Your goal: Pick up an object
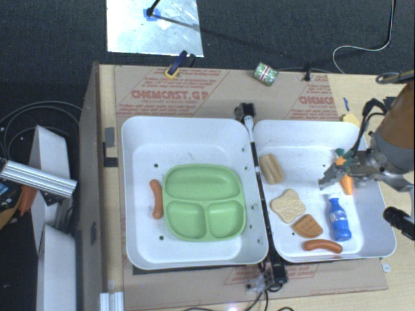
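Because the task names no particular object, the sensible choice is whatever lies nearest the end effector (332, 175), and the step in hand reads as closing in on something in the right of the frame. The table (194, 86), a brown printed board, carries two white bins side by side. The left bin (139, 135) holds a green divided plate (204, 201) at its middle and a sausage (156, 198) just beside the plate's left edge. The right bin (305, 131) holds the likelier candidates: a pale bread roll (271, 169) near its upper left, a slice of toast (288, 205) below that, a browner cracker (307, 226) touching the toast's lower right, a second sausage (322, 245) along the bottom wall, and a blue bottle (337, 218) lying toward the right.

The arm (395, 131) reaches in from the right edge, with the end effector low over the right bin's upper right. Its fingers look spread, and a small orange piece (347, 184) sits just beside them; whether it is a loose object or part of the tool, I cannot tell. Nothing is visibly pinched.

To do this well, I would centre the spread fingers squarely over one isolated item, the blue bottle being closest, align across its narrow width, descend fully, then close before lifting.
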You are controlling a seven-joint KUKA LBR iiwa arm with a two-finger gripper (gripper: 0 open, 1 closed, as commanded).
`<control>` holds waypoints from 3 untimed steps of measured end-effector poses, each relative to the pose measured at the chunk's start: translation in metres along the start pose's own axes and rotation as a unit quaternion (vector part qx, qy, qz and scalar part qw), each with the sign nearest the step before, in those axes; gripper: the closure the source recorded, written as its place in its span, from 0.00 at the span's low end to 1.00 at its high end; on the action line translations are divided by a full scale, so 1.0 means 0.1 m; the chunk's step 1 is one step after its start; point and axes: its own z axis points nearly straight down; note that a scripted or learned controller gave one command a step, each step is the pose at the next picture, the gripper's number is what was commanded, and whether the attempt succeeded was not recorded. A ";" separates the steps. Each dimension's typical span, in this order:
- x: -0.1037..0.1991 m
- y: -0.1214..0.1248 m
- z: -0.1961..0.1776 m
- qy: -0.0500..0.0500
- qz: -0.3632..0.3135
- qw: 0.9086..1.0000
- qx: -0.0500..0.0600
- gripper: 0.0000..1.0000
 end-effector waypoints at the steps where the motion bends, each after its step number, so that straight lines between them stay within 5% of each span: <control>1: -0.32 -0.19 0.92 0.000 0.001 1.000 0.001 0.00; 2: -0.32 -0.18 0.81 0.000 0.001 1.000 -0.001 1.00; 3: -0.32 -0.18 0.81 0.000 0.001 1.000 -0.001 0.00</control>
